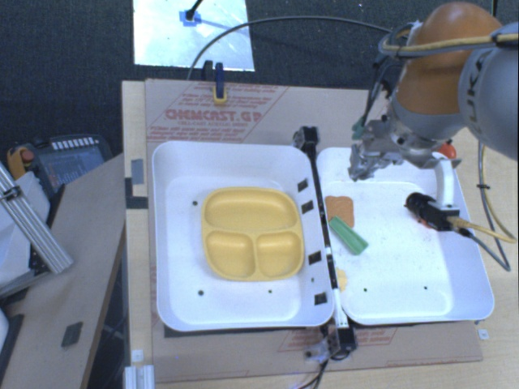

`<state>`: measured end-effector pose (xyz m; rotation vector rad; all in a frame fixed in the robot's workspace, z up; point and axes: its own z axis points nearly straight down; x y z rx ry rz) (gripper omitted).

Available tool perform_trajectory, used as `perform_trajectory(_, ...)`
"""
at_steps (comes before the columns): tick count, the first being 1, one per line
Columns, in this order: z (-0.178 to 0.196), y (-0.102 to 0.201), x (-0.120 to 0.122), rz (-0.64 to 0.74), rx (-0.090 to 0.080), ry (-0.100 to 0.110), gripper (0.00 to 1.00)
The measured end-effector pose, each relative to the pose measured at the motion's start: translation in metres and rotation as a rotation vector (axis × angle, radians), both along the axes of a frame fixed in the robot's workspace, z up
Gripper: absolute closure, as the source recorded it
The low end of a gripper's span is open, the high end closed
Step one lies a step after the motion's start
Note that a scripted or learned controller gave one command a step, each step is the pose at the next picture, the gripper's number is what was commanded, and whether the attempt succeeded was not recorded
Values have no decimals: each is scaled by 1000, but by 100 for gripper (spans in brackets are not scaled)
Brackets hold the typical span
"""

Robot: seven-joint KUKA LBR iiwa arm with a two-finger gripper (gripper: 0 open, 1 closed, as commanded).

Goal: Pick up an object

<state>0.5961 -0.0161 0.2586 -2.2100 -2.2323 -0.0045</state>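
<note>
The left bin (162,217) and right bin (405,286) are plain white. Left of the gripper (362,167), the tray (250,233) is solid yellow. Just nearside of the gripper lies an orange piece (340,209), then a green block (348,237), then a pale yellow scrap (341,279). The arm (495,87) is grey with an orange band (442,63). The cardboard (215,113) is tan with red print.

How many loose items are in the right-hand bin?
3. An orange piece by the divider, a green block just below it, a small yellow piece lower along the divider. The arm may hide others.
</note>
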Motion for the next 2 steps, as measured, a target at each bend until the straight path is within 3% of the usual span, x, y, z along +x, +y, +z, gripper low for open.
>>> perform_trajectory(2, -17, 102, -20, 0, 0, 2, 100)
